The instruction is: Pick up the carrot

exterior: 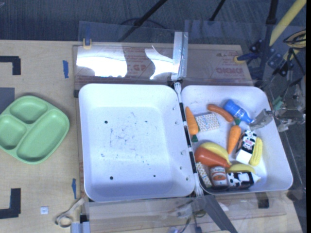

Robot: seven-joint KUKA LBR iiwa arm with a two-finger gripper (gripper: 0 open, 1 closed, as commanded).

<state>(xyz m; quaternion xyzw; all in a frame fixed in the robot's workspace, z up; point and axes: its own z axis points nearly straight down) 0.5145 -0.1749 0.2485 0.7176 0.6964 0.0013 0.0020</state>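
Beside the left bin [129,144], bare of objects, the right bin [278,149] was crowded with toy food. At that right bin's far right rim hung the gripper [265,118], its fingers' spread impossible to tell, holding nothing visible. The approach step looked under way. Near the bin's middle, the carrot [233,138] lay untouched, so the next move would call for descending over it.

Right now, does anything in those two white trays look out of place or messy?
Yes: the right bin holds a jumble of toy food, including two carrots, the second tight against the divider, and a corn cob. The left bin shows only faint scribble marks.
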